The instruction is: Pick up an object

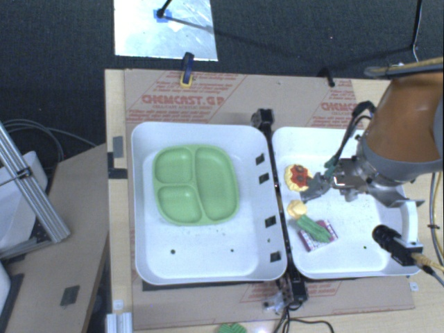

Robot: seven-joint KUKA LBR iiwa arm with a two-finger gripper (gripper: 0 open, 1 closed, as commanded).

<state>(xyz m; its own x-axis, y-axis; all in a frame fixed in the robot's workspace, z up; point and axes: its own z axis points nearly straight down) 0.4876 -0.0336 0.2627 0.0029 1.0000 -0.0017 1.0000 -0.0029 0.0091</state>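
White plastic bins are sitting side by side on the bench: the left bin [149,255] is holding a green divided plate [195,184], and the right bin [361,262] is holding three small things near its left wall. The gripper [313,187] is reaching in low over the right bin, just beside a red and yellow toy [298,177]; whether its fingers are spread or closed I cannot tell. Below it a yellow piece [297,209] is lying next to a green toy on a red card [316,232].
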